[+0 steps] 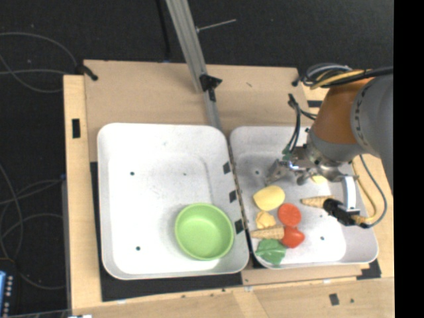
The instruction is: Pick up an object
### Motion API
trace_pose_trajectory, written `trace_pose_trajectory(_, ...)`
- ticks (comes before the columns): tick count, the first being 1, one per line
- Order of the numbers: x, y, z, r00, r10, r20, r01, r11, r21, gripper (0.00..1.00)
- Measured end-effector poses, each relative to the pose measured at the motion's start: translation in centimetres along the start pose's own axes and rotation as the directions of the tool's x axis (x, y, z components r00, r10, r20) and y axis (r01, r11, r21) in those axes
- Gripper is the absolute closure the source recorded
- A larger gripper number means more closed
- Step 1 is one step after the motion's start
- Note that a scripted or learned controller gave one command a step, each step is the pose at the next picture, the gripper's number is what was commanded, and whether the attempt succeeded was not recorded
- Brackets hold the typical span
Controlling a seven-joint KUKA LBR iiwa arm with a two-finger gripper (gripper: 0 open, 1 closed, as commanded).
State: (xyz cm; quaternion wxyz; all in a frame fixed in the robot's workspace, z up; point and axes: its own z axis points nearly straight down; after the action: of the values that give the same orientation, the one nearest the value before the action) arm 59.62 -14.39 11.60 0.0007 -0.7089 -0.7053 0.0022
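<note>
My gripper point(289, 169) hangs low over the upper middle of the right bin point(255, 144), below the arm's orange band. Just under and left of it lies a yellow lemon-shaped object point(268, 197), close to the gripper but apart from it. A smaller yellow piece point(264, 219) lies below the lemon, and a red round object point(289, 214) sits beside it. A second red object point(293, 237), a tan stick point(266, 233) and a green piece point(270, 251) crowd the bin's lower left corner. A tan cone point(317, 203) lies to the right. Nothing shows between the fingers.
The left bin point(132, 158) holds a green bowl point(203, 230) near its lower right corner. A slanted metal pole point(189, 38) rises behind the bins. Cables trail from the arm along the right bin's right side point(371, 197).
</note>
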Motion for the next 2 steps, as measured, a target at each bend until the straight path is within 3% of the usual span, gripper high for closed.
trace_pose_trajectory(1, 0.0, 0.2, -1.4, 1.0, 0.005, -0.002, -0.005, 1.0, -0.008, 1.0)
trace_pose_trajectory(2, 0.1, 1.0, -6.0, 1.0, -0.009, -0.002, 0.009, 1.0, -0.011, 1.0)
